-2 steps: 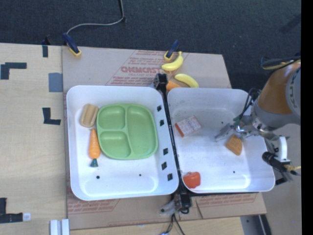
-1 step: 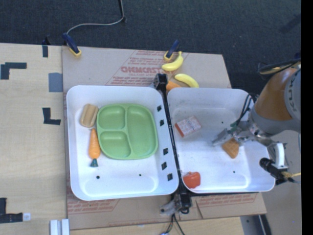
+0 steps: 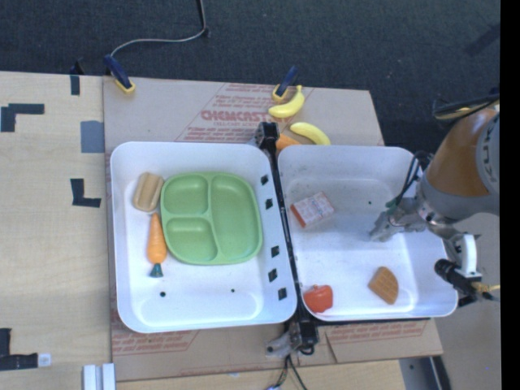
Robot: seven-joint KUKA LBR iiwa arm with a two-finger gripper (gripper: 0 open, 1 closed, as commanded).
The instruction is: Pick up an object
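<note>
My gripper (image 3: pixel 388 224) hangs low over the right bin (image 3: pixel 349 165), close to its right wall, and the grey arm with its orange band comes in from the right. A red and white packet (image 3: pixel 312 209) lies to the gripper's left, well apart from it. A brown bread-like piece (image 3: pixel 384 285) lies below the gripper, near the bin's front right corner. A red tomato-like toy (image 3: pixel 318 297) rests at the front left corner. I see nothing held in the gripper.
The left bin (image 3: pixel 134 299) holds a green divided plate (image 3: pixel 212 218), a carrot (image 3: pixel 156 244) and a tan bread slice (image 3: pixel 147 191). Two yellow bananas (image 3: pixel 290 104) and an orange item (image 3: pixel 284 142) lie on the cardboard behind the bins. Black clips line the shared wall.
</note>
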